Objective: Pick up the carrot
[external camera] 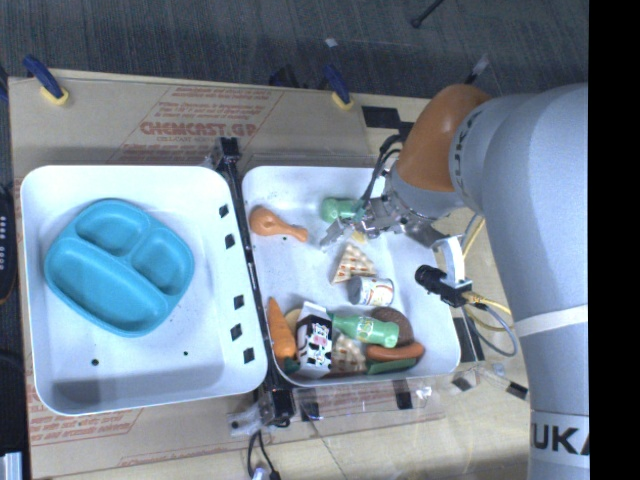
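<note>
We are looking down on the right bin [440, 313], where the end effector [352, 224] is hanging low near the bin's far side, just beside a green item [340, 209] and a wedge-shaped cracker-like piece [353, 263]. Its fingers are too small and blurred among these things, so we cannot tell whether they are spread or pressed together, and we are seeing nothing clearly pinched between them. The carrot [281, 329] is lying well apart from the end effector, toward the near left corner of the same bin, against the wall that borders the left bin [30, 298]. From the end effector it is sitting down the view and to the left. Its long axis is running roughly along that dividing wall, slightly tilted, so we are judging that the approach calls for a travel toward the near-left corner and a wrist turn so the fingers close across the narrow width. The wall on one side and the pile of toy food [365, 340] just beside it are leaving little room. An orange drumstick-shaped toy [275, 224] is lying nearer the end effector, to its left, and could be mistaken for the target. On the cardboard [200, 128] covering the surface we are reading red print that looks like "CHEMCAST GP", and white letters "UKA" on the arm [545, 258].
</note>
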`<state>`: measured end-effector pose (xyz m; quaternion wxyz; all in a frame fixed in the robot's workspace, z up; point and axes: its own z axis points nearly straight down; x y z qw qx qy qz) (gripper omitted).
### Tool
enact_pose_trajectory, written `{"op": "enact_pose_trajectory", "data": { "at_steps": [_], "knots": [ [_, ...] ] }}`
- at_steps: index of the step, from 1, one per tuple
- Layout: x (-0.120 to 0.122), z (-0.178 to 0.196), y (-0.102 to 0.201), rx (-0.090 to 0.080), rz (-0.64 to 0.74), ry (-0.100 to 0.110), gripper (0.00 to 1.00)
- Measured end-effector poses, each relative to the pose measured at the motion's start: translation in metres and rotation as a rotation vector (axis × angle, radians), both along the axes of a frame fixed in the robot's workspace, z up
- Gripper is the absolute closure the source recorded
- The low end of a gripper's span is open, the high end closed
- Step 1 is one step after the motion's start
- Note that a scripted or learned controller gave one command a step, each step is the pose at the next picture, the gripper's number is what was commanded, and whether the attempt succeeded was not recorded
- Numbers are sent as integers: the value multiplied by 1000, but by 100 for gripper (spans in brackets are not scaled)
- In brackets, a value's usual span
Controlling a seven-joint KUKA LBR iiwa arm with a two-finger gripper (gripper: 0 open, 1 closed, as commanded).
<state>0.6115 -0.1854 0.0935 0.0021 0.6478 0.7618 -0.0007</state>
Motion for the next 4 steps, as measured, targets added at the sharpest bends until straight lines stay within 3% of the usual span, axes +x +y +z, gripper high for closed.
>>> {"op": "enact_pose_trajectory", "data": {
  "at_steps": [1,2,3,4],
  "knots": [
    [2,11,1,-1,10,-1,100],
    [1,11,1,-1,10,-1,0],
    [3,22,2,-3,18,-2,100],
    [2,21,2,-3,18,-1,0]
  ]
}}
